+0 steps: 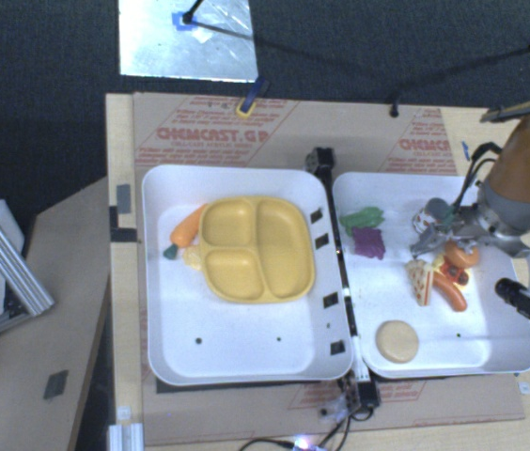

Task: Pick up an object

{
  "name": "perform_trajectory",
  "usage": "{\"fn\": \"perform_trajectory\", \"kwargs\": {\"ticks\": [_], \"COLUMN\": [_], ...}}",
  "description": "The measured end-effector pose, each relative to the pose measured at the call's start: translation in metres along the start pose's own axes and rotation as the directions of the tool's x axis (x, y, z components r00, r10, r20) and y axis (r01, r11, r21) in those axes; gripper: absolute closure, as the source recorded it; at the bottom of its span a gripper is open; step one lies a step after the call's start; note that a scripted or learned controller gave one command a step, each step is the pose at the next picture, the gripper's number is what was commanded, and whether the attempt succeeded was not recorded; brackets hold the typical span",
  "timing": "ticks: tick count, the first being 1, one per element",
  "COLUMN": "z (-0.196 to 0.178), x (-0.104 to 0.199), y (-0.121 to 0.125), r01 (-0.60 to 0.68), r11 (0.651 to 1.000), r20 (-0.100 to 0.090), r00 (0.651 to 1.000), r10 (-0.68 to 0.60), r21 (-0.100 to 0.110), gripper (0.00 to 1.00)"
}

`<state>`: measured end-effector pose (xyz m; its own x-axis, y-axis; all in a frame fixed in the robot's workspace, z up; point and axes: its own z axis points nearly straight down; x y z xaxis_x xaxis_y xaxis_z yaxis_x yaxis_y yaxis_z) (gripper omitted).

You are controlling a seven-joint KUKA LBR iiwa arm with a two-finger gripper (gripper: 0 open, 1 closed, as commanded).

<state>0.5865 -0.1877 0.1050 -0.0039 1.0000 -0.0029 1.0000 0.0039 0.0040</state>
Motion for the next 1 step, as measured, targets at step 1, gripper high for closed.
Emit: {"fn": "perform_trajectory", "kwargs": {"ticks": [1], "z": [-0.0001], "x": [-0.0012], "y": [0.0036], "r01": [-0.001], "r11": [1.000], "r20": [0.002], "r00": [1.000], "r10": [0.001], "r21": [-0.011], "gripper": [0.00]}}
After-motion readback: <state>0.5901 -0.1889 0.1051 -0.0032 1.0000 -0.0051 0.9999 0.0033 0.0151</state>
